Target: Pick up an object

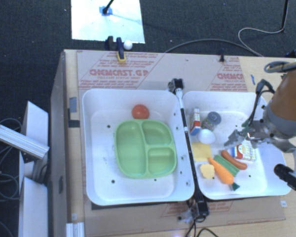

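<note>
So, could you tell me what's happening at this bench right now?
A grey robot arm reaches in from the right over the right bin, its gripper above the toy food there: a carrot, a sausage, a white egg and a small can. Nothing is visibly held yet. The left bin holds a green divided tray and a red tomato behind it.

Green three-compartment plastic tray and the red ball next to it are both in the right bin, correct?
Not quite. The camera view shows the green three-compartment plastic tray and the red ball in the left white bin, not the right one. The ball does sit just beyond the tray's far edge, as you said.
</note>
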`<state>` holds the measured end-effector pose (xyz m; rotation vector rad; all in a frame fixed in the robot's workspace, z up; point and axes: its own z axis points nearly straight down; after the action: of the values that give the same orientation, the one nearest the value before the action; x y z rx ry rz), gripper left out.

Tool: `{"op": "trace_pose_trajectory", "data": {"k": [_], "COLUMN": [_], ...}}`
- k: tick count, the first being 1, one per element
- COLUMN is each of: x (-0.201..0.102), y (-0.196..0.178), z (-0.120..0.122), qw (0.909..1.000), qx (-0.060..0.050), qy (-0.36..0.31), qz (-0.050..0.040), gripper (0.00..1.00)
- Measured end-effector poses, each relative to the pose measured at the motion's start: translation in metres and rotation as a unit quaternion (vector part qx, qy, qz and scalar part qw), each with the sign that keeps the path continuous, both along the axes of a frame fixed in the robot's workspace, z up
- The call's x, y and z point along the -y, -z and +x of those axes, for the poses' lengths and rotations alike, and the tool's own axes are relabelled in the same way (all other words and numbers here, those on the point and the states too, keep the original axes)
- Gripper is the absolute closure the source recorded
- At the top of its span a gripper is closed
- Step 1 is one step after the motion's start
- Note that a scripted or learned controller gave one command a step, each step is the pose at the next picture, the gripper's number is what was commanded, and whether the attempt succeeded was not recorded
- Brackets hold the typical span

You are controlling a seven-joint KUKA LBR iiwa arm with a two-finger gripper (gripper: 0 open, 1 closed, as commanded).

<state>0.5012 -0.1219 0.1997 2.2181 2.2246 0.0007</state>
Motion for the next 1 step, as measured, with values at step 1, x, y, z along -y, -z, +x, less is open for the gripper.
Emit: {"op": "trace_pose_trajectory", "data": {"k": [1], "x": [0.0014], "y": [0.1151], "z": [0.0579], "qw": [1.0000], "qx": [0.001], "qy": [0.000], "qz": [-0.0006], "gripper": [0.00]}}
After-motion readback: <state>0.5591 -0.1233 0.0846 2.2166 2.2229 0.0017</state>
